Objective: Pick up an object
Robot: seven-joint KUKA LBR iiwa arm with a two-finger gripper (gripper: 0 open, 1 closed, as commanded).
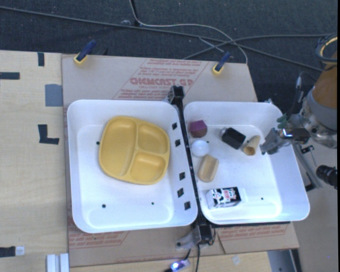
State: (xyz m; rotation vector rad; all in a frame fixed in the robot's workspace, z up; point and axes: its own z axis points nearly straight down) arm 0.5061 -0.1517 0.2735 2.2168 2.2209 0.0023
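small black-and-white printed carton [224, 196]: front of right bin | claw [270, 146]: beside tan cork-like cylinder [250, 145], grip state you cannot tell | risk: you may nudge the cylinder away, grasping nothing

Right bin [283, 205] crowded along its left and top; its right half lies open.

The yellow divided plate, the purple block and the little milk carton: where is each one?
yellow divided plate [135, 149]: camera view, centre ridge.
purple block [198, 128]: camera view, top face.
milk carton [224, 196]: camera view, printed side.
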